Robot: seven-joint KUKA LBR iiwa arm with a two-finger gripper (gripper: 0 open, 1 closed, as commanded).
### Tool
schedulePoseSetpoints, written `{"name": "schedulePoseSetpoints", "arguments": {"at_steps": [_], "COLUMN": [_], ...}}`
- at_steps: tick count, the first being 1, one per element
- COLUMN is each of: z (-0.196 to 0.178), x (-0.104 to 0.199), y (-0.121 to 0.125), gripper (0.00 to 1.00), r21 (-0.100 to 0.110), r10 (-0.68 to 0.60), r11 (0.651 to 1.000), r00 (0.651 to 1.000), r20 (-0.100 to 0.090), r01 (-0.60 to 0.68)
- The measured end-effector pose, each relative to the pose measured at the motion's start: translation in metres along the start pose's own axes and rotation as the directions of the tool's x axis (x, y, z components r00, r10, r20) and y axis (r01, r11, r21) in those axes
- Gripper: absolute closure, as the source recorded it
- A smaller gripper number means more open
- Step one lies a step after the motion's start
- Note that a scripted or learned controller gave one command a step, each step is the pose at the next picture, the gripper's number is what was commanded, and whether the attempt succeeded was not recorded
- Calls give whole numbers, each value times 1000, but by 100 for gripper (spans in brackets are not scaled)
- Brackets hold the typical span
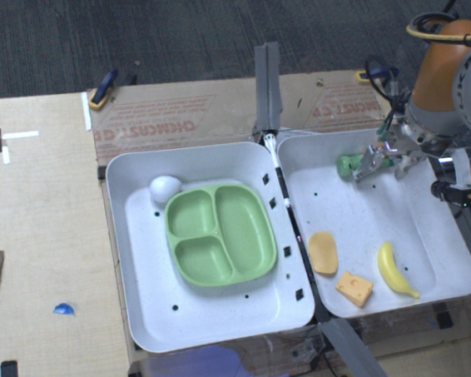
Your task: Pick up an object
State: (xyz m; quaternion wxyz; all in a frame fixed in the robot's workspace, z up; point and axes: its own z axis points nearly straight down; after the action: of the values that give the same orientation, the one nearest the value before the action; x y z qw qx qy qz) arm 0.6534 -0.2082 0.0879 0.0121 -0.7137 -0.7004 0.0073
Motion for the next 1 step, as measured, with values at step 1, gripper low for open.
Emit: {"name": "schedulePoseSetpoints", "arguments": {"at_steps": [1], "z": [1], "x": [52], "y": [-1], "gripper": [0], "r21": [-3], "r10": [-11], "r11": [1000], "r00": [1000], "r20": [7], "r01": [11]}}
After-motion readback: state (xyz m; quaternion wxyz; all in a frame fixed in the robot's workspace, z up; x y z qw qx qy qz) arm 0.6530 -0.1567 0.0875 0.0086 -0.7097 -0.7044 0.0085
